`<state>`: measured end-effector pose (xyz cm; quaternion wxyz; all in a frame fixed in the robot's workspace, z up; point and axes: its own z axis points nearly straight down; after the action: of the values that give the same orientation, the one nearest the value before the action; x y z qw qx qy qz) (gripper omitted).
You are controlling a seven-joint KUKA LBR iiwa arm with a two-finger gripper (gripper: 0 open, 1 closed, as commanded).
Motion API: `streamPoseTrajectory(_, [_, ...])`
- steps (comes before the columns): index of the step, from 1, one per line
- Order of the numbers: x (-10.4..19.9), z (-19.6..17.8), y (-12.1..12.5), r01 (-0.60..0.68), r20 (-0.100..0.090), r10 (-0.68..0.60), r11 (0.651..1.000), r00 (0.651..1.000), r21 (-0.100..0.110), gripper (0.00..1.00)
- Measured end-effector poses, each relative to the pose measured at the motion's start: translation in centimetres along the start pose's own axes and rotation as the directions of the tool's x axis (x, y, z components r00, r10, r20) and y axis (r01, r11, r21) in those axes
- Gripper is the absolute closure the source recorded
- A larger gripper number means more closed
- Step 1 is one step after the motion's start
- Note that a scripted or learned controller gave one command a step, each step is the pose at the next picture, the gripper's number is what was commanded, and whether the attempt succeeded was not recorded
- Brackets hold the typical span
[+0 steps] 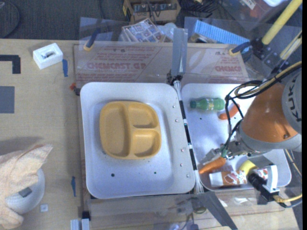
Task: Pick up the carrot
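Cluttered bench, two white bins: the carrot (212,165) lies low in the right bin (211,128), with the gripper (224,152) just above it, fingers seemingly spread, so descend squarely across its width before closing.

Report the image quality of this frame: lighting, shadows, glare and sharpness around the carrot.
Camera view: lighting is even and soft; the left bin and yellow divided plate cast only faint shadows. The right bin shows mild sheen, no harsh glare. The carrot is fairly sharp beside the gripper, while the arm looms large, slightly soft, covering part of that bin.
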<state>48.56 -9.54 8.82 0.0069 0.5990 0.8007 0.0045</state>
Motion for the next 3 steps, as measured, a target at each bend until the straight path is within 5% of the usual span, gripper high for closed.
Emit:
streamPoseTrajectory(1, [0.6,-9.4,-0.2,-0.206,-0.002,0.206,0.978,0.979,0.018,0.00])
streamPoseTrajectory(2, [4.3,-9.4,4.9,0.034,-0.005,-0.034,0.999,0.999,0.015,0.00])
streamPoseTrajectory(3, [0.8,-9.3,7.7,0.159,-0.006,-0.159,0.987,0.987,0.013,0.00])
